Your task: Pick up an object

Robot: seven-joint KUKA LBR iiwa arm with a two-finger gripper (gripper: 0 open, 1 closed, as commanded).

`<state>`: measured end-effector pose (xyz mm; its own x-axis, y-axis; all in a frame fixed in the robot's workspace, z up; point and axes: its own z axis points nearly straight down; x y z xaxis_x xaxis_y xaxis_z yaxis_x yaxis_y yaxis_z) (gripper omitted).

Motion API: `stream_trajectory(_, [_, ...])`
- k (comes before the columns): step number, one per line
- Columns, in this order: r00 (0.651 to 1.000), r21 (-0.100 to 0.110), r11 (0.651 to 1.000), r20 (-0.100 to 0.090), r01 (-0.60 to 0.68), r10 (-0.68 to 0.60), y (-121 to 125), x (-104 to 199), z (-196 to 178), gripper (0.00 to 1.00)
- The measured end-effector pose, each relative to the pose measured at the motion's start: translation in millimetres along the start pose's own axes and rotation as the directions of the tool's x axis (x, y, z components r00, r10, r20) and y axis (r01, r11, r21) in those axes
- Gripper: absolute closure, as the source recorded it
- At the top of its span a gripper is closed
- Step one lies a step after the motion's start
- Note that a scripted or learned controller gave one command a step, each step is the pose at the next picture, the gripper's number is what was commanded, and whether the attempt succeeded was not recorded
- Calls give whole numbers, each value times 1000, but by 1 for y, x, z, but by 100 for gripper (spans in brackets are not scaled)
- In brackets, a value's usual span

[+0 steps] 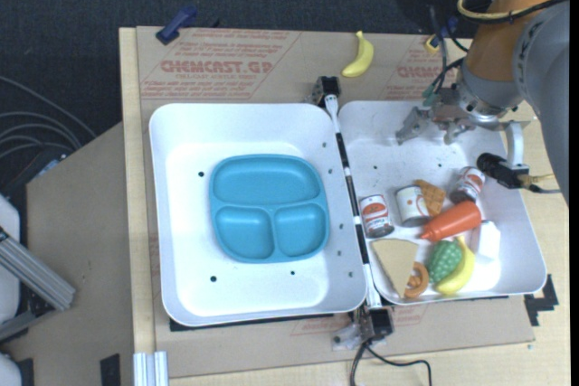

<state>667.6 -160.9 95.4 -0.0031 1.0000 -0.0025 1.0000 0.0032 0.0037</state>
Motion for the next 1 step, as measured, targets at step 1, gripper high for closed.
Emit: stream_trajectory(1, [1000, 7, 1000, -4, -2, 2, -1, 41, 11, 0])
